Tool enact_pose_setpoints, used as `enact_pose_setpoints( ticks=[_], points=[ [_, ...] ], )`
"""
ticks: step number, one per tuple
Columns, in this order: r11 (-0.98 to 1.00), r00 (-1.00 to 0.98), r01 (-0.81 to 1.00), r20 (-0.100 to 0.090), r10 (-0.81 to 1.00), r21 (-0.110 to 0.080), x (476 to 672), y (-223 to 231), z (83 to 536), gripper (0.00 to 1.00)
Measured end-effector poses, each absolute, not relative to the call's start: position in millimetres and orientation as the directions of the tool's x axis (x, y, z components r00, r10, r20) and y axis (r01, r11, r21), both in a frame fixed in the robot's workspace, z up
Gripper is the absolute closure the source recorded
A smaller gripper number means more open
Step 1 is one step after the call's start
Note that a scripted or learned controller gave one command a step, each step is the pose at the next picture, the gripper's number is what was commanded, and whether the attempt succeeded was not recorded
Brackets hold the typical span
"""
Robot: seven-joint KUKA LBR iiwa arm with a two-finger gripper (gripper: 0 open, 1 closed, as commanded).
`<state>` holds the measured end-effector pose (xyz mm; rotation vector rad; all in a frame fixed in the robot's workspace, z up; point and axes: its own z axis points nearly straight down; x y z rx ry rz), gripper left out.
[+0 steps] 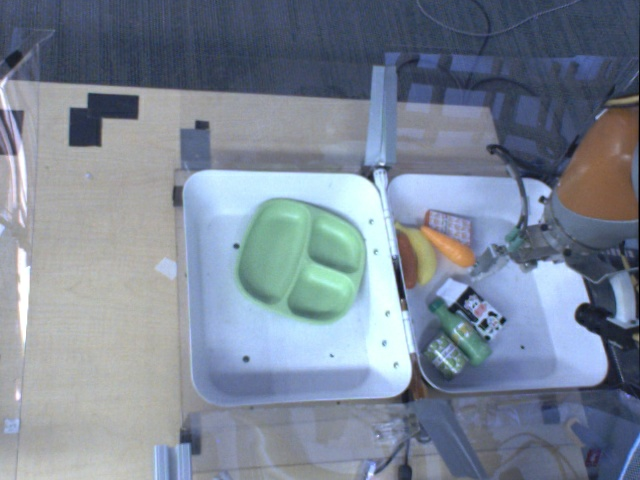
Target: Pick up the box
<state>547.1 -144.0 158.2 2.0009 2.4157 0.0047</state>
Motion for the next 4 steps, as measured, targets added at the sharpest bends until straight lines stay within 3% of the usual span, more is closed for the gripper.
enact_pose_setpoints(
  ticks=[1, 2, 3, 4],
  points=[
    [0.03, -0.03, 1.0, -0.001, 1.0, 0.004, 549.9, -198.1, 93.2, 0.0],
    [0.022, -0.022, 1.0, -0.001, 1.0, 0.004, 587.5, -195.0, 116.6, 0.0],
    [0.022, -0.022, 1.0, -0.001, 1.0, 0.004, 587.4, -194.9, 116.6, 0.0],
    [0.12, -0.12, 0.993, -0.002, 0.993, 0.011, 572.8, -119.2, 88.9, 0.0]
  ],
)
